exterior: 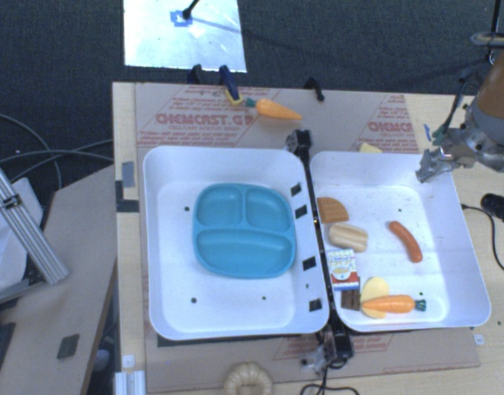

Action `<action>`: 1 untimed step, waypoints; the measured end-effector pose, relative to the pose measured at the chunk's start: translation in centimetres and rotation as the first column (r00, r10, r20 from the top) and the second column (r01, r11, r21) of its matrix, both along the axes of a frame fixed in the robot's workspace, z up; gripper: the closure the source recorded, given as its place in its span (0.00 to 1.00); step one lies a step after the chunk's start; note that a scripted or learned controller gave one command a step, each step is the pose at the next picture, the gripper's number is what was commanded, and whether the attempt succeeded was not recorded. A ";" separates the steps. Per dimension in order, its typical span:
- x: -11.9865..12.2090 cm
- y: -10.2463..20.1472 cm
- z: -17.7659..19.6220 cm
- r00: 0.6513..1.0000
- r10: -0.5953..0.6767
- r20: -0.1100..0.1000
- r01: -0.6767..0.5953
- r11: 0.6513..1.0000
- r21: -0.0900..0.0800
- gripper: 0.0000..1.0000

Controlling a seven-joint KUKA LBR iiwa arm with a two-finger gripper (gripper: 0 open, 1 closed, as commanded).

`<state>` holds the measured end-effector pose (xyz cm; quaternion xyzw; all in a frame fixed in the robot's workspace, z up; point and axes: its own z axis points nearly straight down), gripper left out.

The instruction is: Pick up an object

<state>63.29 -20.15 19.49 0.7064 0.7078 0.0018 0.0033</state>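
I'm hovering my gripper [433, 164] over the right bin's [473, 299] far corner, can't tell its state, eyeing the sausage [405, 241] nearby.

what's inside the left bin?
The left bin holds one blue divided plate, lying flat near the middle, its three compartments bare. Small dark marks dot the bin floor. Whatever lies under the plate is covered.

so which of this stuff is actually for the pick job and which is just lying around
For the job:
gripper
sausage
bread roll
croissant
carton
carrot in the right bin

Just lying about:
blue divided plate
carrot on the cardboard
shiny sheet
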 end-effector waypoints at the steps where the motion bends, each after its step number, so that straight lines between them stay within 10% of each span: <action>1: 0.1 0.0 3.2 1.000 0.003 -0.001 -0.003 1.000 0.001 1.00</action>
